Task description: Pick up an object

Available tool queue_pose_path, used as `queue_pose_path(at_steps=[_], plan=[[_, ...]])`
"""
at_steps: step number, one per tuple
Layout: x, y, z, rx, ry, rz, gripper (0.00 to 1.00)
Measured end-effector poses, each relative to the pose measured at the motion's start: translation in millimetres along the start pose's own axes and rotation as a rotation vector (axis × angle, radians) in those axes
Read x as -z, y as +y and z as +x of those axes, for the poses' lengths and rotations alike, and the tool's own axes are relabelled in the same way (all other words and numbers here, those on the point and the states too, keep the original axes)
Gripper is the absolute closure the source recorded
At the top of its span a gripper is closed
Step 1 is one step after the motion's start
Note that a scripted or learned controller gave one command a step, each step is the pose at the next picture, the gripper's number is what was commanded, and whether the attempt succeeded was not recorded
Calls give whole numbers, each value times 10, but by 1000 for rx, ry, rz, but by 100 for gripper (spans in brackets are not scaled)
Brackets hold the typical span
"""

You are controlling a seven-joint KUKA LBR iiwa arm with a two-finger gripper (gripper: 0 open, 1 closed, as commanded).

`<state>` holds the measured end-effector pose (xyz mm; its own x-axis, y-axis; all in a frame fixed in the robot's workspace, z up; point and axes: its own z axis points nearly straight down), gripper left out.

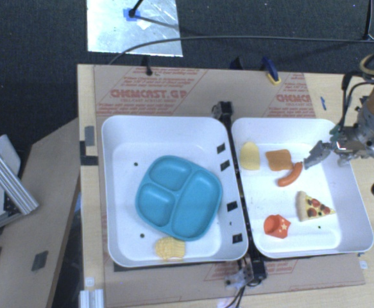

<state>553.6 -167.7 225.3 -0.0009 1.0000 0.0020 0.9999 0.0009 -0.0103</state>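
Reaching in from the right over the right shallow white bin (350, 197), grey end effector (316, 154) slanted down and leftward, tip just beside the curved orange-red toy sausage (290, 174); open or closed, cannot tell. Nothing seen gripped. Near the tip: flat orange-brown toy square (278, 159), pale yellow rounded toy piece (249, 156). Farther toward the near rim: toy pizza slice (312, 206), red toy piece (276, 226), bare floor between them. Beyond the divider, left white bin (119, 172) carrying a blue sectioned plastic plate (179, 197) and yellow toy corn (170, 248).
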Motion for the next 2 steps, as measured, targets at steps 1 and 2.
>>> queue_pose_path(at_steps=[1,2], plan=[[65,26,4,3,-2,-12,0],[-556,-3,-8,0,-1,-8,0]])
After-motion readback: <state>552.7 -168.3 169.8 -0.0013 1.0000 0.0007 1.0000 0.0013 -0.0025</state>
